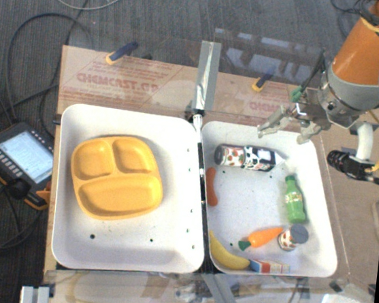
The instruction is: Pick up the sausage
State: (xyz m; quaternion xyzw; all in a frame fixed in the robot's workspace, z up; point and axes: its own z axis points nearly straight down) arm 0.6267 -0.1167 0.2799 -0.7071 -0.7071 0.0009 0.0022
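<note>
The sausage (pixel 210 186) is a short reddish-brown link lying along the left wall of the right bin (pixel 323 177). My gripper (pixel 289 128) hangs above the far edge of that bin, well to the right of and beyond the sausage. Its two fingers (pixel 269 128) are spread apart with nothing between them.
In the right bin lie a black spotted can (pixel 245 158), a green bottle (pixel 294 199), a toy carrot (pixel 262 238), a small round jar (pixel 290 238), a banana (pixel 227 254) and a small tube (pixel 270 266). The left bin (pixel 69 239) holds a yellow divided plate (pixel 116 176).
</note>
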